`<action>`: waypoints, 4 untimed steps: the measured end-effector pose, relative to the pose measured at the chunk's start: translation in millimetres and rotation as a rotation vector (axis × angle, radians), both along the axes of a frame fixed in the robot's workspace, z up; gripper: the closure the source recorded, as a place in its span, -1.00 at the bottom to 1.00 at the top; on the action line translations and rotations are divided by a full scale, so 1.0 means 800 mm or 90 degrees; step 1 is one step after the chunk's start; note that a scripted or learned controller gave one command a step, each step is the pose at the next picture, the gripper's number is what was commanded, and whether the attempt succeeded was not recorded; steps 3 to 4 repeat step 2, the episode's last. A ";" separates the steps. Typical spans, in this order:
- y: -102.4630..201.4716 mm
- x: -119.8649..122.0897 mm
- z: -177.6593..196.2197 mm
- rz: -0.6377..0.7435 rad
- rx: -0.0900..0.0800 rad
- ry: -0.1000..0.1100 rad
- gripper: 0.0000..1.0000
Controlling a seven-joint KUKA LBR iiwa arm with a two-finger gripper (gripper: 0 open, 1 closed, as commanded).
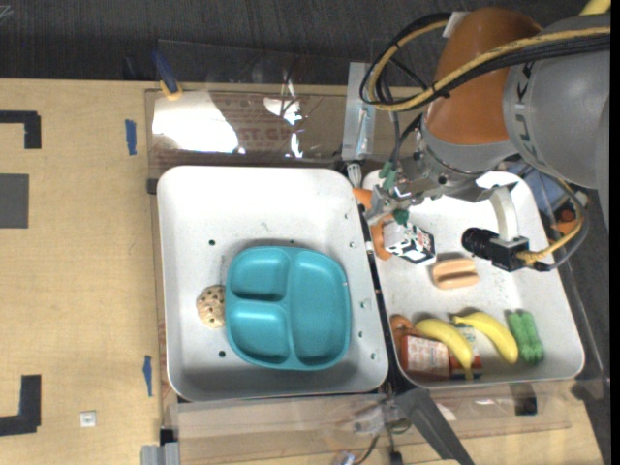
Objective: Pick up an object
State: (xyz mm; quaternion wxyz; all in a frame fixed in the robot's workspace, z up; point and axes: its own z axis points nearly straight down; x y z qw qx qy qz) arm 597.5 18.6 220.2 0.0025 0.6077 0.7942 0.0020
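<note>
Camera view: claw (395, 211) hovering at right bin (557, 318) ten o'clock corner, approach step; opening unclear to you; next, descending onto hot dog (454, 273).

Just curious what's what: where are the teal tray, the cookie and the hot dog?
teal tray (288, 305), camera view, middle divider.
cookie (210, 306), camera view, its top face.
hot dog (454, 273), camera view, middle of bun.

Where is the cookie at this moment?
In the camera view, the cookie lies in the left bin, touching the left edge of the teal divided plate.
</note>
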 end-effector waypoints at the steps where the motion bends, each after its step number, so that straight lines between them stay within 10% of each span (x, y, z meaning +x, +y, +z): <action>1: -0.005 0.000 0.062 0.084 -0.001 0.000 1.00; 2: 0.051 -0.026 -0.019 0.086 0.000 0.008 1.00; 4: 0.051 -0.026 -0.019 0.086 0.000 0.008 1.00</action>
